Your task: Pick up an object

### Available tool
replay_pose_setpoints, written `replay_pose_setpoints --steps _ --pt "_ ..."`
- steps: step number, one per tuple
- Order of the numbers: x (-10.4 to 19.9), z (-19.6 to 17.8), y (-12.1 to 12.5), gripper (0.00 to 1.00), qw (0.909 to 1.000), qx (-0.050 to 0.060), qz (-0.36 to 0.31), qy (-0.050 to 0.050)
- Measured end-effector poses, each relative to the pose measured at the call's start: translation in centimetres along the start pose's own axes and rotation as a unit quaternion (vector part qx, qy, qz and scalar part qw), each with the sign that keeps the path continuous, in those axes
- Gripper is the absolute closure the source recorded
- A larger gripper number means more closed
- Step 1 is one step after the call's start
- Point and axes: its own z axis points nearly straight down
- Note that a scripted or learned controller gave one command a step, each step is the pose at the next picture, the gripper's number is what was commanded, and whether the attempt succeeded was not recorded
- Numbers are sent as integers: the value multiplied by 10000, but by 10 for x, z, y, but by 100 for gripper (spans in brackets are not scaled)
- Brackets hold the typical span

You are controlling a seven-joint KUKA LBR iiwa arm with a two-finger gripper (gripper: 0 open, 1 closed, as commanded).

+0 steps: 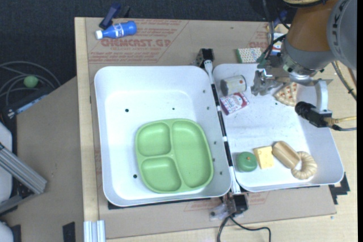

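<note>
My gripper (262,85) hangs low over the far part of the right bin (283,124), just right of a small grey can (232,85) lying on its side. A red-and-white packet (233,103) lies below the can. A waffle piece (287,93) sits to the gripper's right, partly under the wrist. Near the bin's front lie a green round object (246,161), a yellow block (263,157), a brown roll (285,154) and a tan ring (304,166).
The left bin (113,88) holds a green divided plate (172,155). A blue-and-white bottle (117,30) lies on the cardboard behind the bins. A black camera part (311,113) juts from the wrist over the right bin.
</note>
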Motion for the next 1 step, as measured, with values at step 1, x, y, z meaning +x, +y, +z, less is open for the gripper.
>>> replay_pose_setpoints --steps 1 --pt "0 1 -1 0 10000 12 2 3"
